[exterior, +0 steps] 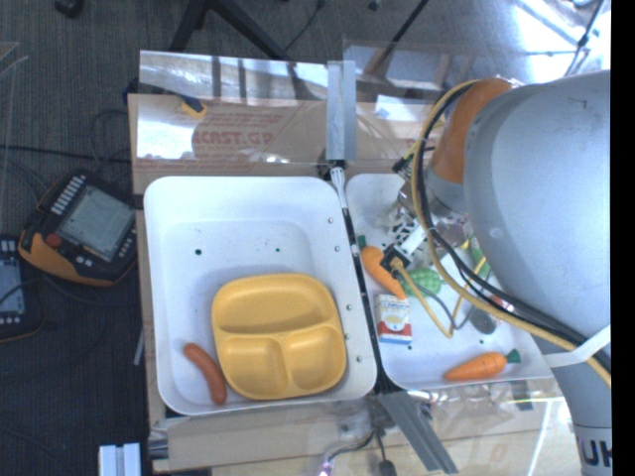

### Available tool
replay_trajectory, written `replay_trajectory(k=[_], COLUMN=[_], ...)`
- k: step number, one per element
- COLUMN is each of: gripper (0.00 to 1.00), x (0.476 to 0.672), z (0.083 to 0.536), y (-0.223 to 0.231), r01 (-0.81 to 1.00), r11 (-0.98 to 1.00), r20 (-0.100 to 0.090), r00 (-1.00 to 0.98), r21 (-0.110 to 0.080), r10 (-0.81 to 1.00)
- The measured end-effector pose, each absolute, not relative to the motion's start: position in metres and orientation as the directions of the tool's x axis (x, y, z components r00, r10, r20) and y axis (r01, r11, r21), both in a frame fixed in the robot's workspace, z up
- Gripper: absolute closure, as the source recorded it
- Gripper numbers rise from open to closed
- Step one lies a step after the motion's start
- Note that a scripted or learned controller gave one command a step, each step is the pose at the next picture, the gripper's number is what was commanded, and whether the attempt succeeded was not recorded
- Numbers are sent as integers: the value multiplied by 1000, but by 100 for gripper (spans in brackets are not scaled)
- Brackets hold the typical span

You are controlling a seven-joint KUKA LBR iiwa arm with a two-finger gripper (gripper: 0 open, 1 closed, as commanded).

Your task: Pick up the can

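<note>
The arm [536, 186] reaches into the right bin [437, 373], covering most of it. I cannot tell the end effector's state, nor pick out the can; it may lie under the arm. Carrots [478, 367], a small carton [394, 319] and cables crowd that spot, so a blind grab could close on the wrong item.

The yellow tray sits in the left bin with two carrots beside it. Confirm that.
Wrong in one respect. The camera view shows the yellow tray in the left bin with a sausage beside it, not two carrots. The carrots lie in the right bin.
</note>
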State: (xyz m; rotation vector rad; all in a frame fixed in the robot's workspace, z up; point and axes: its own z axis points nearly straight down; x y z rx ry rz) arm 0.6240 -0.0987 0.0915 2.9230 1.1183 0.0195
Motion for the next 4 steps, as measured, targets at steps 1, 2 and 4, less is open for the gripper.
replay_trajectory(k=[1, 2, 4], gripper=[0, 0, 0], x=[617, 620, 653], z=[92, 91, 90], y=[-132, -127, -195], r01=[205, 203, 199], r11=[-979, -979, -980], r20=[13, 7, -22], r00=[979, 979, 980], r21=[6, 11, -30], r10=[205, 203, 200])
